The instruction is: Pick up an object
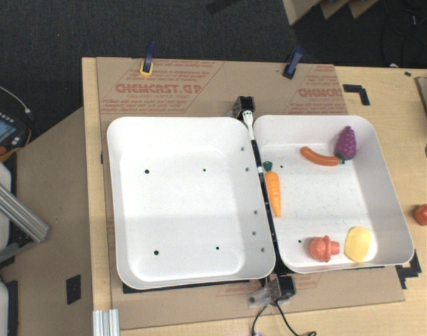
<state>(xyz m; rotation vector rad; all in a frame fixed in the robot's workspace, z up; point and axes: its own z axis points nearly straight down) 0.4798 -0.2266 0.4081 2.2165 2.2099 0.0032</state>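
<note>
Toys lie in the right bin point(381, 187): a tapered orange carrot point(271, 193) along its left wall, a curved sausage point(318, 157) touching knobbly purple grapes point(346, 143), and a red piece point(323, 248) beside a smooth yellow lemon point(358, 244). The left bin point(178, 138) is glossy white plastic, dotted dark. The gripper's state cannot be told.

On the desk point(59, 187) sit 2 shallow white bins side by side. The right bin point(381, 187) holds 5 toys: a carrot point(272, 193) lying against its left wall, an orange sausage point(319, 157) touching purple grapes point(346, 143) near the far wall, and a red piece point(323, 248) just beside a yellow lemon point(358, 243) near the front wall. The left bin point(182, 201) shows 4 dark dots.
</note>
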